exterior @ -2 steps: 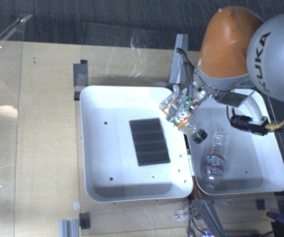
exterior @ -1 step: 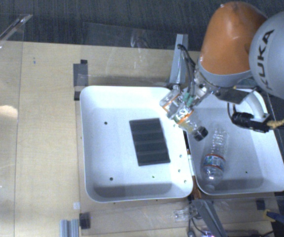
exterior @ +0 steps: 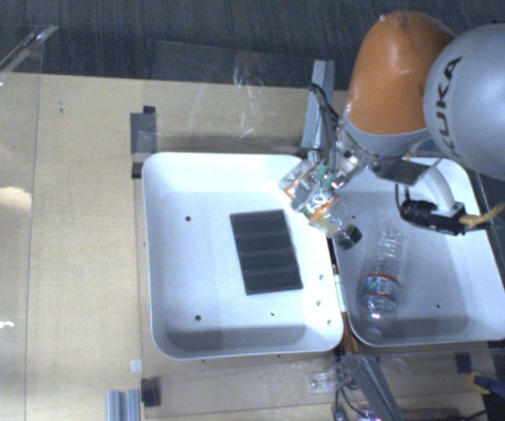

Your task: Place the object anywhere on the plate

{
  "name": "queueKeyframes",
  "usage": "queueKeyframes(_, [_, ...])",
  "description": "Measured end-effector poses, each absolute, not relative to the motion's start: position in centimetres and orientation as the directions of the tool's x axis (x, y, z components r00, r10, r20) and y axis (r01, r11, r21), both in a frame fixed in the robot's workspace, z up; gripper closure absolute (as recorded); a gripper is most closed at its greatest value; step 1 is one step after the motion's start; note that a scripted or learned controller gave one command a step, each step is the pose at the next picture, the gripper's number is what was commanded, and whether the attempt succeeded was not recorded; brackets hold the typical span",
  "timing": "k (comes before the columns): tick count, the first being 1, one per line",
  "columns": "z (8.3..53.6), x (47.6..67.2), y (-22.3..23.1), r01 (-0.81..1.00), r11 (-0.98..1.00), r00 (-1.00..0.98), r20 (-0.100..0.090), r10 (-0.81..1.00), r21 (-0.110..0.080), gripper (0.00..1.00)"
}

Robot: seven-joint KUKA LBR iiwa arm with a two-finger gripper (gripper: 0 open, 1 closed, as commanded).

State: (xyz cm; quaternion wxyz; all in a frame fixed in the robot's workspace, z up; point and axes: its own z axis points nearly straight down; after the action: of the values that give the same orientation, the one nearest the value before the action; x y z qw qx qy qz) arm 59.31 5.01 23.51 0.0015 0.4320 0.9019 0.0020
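A dark ribbed rectangular plate lies flat in the middle of the left bin. A clear plastic bottle with a blue-and-red label lies on its side in the right bin, its cap end towards the back. My gripper hangs over the wall between the two bins, up and to the right of the plate and up and to the left of the bottle. It is apart from both. Small pale and dark bits sit just under it, too blurred to name.
The arm's orange band and grey body cover the back of the right bin. A black cable with a yellowish tip hangs over that bin. The wooden bench spreads out on the left.
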Motion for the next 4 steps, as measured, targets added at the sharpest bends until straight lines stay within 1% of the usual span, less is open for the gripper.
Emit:
queueKeyframes(1, [23.6, 59.3, 5.0, 0.780, 0.626, -0.626, -0.002, 0.780, 0.006, 0.00])
queueKeyframes(2, [24.8, 59.5, 5.2, 0.778, 0.629, -0.629, -0.004, 0.778, 0.013, 1.00])
queueKeyframes(3, [28.0, 62.3, 4.1, 0.720, 0.693, -0.693, -0.006, 0.721, 0.007, 1.00])
queueKeyframes(4, [21.9, 65.2, 4.2, 0.690, 0.724, -0.724, -0.003, 0.690, 0.005, 1.00])
